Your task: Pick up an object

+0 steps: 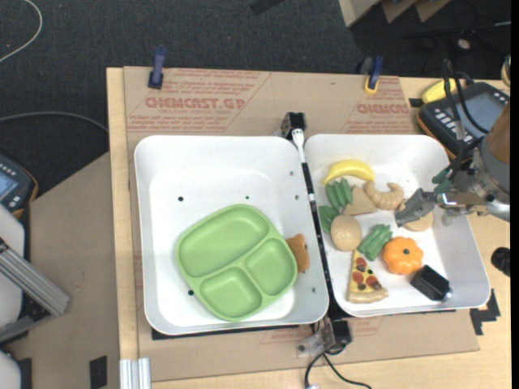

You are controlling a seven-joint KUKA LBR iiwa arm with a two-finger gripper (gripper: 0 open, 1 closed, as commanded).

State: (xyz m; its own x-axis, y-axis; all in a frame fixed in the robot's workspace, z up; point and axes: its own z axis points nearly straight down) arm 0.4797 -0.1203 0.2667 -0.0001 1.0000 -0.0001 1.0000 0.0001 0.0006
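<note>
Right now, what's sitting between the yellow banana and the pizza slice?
In the camera view, the round beige potato sits between the banana and the pizza slice, with green bean pods just above it, all in the right bin.

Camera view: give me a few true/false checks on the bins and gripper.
1. The green divided plate lies in the left bin. True.
2. The pizza slice lies on the plate. False: it is in the right bin, near its front edge.
3. The banana is at the right bin's far side. True.
4. The gripper hangs over the left bin. False: it is over the right bin, beside the croissant.
5. The orange pumpkin touches the plate. False: it is in the right bin.
</note>
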